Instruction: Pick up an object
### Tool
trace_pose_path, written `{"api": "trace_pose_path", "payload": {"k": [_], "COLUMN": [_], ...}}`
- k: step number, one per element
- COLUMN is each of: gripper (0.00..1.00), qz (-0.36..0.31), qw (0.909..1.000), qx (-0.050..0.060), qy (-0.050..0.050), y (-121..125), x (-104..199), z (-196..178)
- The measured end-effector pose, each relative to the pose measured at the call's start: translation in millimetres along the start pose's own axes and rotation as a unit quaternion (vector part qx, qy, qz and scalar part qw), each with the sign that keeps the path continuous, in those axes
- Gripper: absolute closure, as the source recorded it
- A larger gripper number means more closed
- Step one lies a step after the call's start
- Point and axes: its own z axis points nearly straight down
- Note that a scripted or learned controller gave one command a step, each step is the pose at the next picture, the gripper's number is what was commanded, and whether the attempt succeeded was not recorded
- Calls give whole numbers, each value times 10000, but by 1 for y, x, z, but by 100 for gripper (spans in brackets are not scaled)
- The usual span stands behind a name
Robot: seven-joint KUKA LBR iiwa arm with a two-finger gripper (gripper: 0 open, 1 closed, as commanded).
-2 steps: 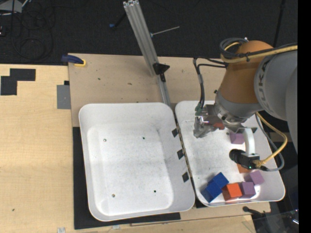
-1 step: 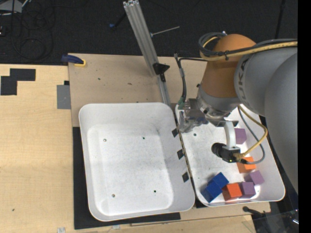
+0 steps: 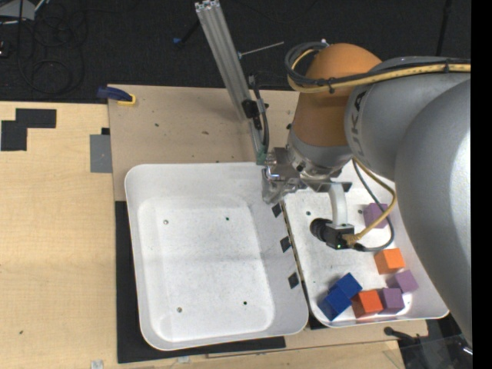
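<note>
No object is held. The likeliest candidate is judged to be the blue block [image 3: 340, 295], lying in the near part of the right bin [image 3: 311, 264], at the left end of a cluster. It is judged light, rigid and not fragile, with flat faces that should not slip readily. A hold across its two free parallel sides is advised, since its right side is just beside the near orange block [image 3: 369, 303].

Right of that, the near purple block [image 3: 393, 299] is found touching the orange one, with the middle purple block [image 3: 405, 280] just behind it. The far orange block [image 3: 390, 260] and the far purple block [image 3: 375, 214] are set farther back along the bin's right side.

In the left bin [image 3: 146, 206] no objects are seen, only small dark specks on the floor.

The gripper [image 3: 274, 184] is located at the far left corner of the right bin, well apart from the cluster. Whether it is spread or pressed together cannot be told.
</note>
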Motion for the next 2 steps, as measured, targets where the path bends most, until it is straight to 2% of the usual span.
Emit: {"api": "trace_pose_path", "payload": {"k": [1,2], "gripper": [100,0], "qz": [1,-18], "qw": [10000,10000], "qx": [-8,14], "qy": [6,-7], "y": [26,25], "x": [36,36], "z": [-10,-9]}}
